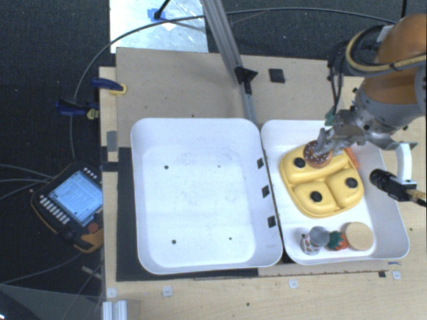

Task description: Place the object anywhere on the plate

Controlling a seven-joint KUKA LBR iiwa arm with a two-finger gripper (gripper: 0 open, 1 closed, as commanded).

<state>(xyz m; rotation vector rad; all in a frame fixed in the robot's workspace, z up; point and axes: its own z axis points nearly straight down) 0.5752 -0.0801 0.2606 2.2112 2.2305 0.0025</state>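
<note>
Yellow plate (323, 187), no legible writing

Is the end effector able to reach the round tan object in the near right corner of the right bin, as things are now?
Probably yes. The round tan object lies uncovered by the bin's front wall, beside small items, and nothing stands above it. The end effector is over the yellow plate in that bin.

Bright even overhead light; white bins (200, 199) glare; slightly soft focus.
</note>
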